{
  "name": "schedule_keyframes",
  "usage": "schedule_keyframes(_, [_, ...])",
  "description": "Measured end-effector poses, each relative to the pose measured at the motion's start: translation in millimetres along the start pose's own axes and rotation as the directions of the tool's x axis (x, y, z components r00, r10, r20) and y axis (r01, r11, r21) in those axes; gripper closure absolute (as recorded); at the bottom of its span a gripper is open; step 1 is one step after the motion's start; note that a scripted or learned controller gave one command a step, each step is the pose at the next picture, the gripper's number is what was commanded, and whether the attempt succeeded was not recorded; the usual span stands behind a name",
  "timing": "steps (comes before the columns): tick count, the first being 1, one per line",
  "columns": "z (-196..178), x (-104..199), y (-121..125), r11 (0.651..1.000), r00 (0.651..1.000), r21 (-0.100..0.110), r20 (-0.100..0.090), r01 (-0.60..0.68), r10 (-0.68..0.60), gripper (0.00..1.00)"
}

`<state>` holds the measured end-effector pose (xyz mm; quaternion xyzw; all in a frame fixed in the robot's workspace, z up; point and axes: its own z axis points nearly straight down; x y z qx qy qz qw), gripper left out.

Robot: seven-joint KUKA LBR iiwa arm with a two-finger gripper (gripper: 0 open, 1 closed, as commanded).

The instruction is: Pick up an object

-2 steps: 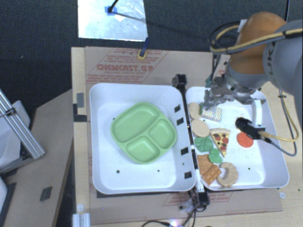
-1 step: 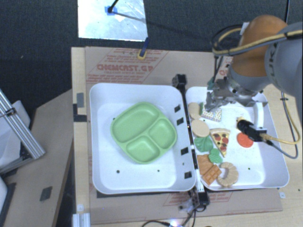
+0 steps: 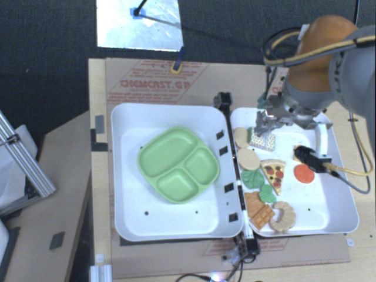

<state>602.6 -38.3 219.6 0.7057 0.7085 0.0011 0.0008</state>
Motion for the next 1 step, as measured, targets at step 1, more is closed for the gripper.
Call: schedule_keyframes(1, [-9.7, 13.0, -6.1, 1.0, 1.0, 0.001, -0.001, 0.003, -0.003, 1.0])
